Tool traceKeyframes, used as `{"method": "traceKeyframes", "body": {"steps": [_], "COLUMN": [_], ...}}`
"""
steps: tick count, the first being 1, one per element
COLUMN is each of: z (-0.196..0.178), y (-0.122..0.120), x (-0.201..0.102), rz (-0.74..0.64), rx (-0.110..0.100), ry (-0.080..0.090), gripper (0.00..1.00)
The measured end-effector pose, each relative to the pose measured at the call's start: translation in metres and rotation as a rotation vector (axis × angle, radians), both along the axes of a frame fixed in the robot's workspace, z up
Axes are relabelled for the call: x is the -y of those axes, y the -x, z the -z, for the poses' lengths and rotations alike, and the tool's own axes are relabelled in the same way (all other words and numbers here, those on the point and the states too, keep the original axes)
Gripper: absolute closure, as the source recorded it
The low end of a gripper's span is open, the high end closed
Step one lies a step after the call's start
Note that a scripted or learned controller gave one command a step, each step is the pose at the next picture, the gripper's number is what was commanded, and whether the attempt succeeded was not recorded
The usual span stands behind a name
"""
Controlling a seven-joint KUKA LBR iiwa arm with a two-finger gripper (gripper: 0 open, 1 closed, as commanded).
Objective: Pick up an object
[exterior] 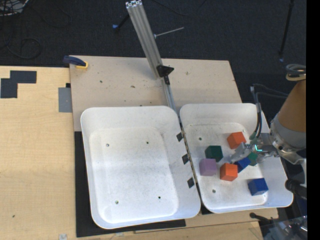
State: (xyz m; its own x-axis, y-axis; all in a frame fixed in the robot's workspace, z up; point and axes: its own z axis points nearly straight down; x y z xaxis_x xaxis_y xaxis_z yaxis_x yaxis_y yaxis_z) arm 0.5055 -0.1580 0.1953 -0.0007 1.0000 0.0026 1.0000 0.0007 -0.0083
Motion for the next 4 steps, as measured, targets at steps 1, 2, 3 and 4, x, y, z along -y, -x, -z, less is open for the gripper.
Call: {"method": "traceKeyframes", "body": {"steps": [1, 2, 3, 4], "z": [-0.002, 0.041, 0.102, 0.103], "y": [-0.001, 0.000, 0.006, 0.006], "x": [0.001, 0.001, -0.004, -0.003], "rz": [0.003, 0.002, 0.003, 0.008], "rx": [0.005, 0.000, 0.003, 0.006], "ry": [0.001, 0.000, -0.002, 0.000], "gripper": [0.00, 0.00, 0.00, 0.00]}}
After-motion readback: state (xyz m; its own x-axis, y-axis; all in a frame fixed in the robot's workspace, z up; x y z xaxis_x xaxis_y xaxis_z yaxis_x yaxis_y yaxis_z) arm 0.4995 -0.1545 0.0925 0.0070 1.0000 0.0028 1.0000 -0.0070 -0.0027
